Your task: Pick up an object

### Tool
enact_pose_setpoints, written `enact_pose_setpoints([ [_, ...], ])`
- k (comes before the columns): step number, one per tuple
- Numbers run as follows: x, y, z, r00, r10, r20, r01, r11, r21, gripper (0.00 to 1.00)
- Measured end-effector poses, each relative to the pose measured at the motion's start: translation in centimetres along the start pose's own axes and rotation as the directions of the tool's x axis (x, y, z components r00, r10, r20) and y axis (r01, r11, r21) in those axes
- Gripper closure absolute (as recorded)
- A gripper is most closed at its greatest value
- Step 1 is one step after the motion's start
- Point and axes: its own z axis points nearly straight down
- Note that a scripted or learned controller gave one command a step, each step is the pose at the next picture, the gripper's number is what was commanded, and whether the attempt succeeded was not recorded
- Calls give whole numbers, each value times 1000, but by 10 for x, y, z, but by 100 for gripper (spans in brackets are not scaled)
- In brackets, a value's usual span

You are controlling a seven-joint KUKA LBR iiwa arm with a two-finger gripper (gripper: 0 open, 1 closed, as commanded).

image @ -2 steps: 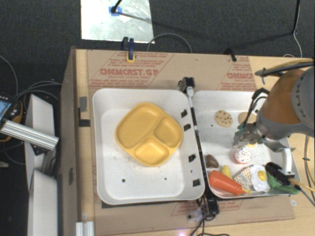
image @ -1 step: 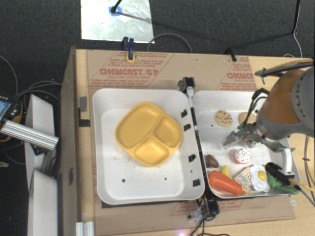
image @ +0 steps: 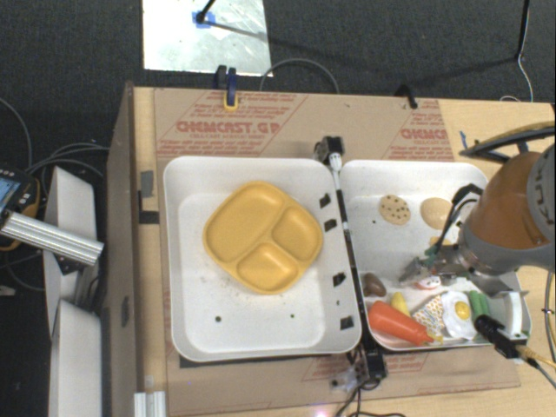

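Observation:
The right bin (image: 373,233) holds several toy foods. A chocolate-chip cookie (image: 394,208) and a tan bun-like piece (image: 435,210) lie near its far side. An orange carrot (image: 398,322), a small yellow piece (image: 399,302), a brown piece (image: 373,284), a fried egg (image: 458,311) and a green piece (image: 479,305) crowd its near edge. My gripper (image: 426,270) hangs low over the bin's middle, just above the yellow piece and left of the egg. The orange wrist band (image: 512,211) rises behind it.
In the left bin (image: 195,320) rests a yellow three-compartment plate (image: 263,235). Black clips (image: 330,224) line the divider between the bins. A cable (image: 452,220) loops beside the wrist. Cardboard (image: 304,124) lies under both bins.

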Motion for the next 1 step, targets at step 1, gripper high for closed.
enact_pose_setpoints([
  [1,0,4,-12,1000,-3,1,3,1000,-7,100],
])
